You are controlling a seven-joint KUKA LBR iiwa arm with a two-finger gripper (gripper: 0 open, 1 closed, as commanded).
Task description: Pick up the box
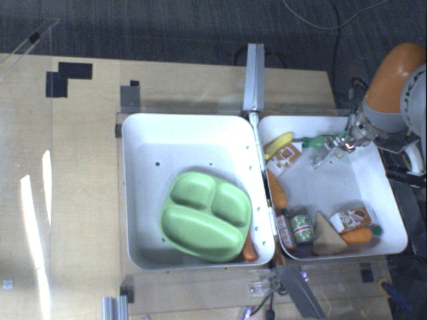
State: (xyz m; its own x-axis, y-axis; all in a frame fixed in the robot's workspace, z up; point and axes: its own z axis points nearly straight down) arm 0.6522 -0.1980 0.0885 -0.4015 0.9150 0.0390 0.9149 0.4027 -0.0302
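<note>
Nearest the camera, a can (301, 227), wedge (325, 235) and carrot (357, 235) crowd the front of the right bin (393, 209). The box (352, 218) lies among them, touching the carrot. The gripper (330, 153) hovers at the far wall; its state I cannot tell. Best descend squarely, avoiding the carrot.

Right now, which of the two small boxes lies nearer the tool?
The box beside the banana, in the right bin's upper left; the other box lies lower, by the carrot.

**Two white bins on a pale wood surface**

The surface (80, 179) is light wood. The left bin (137, 199) and right bin (390, 212) sit side by side toward its right edge, touching along a metal divider (255, 79). Black markers (67, 77) lie near the far left corner.
</note>
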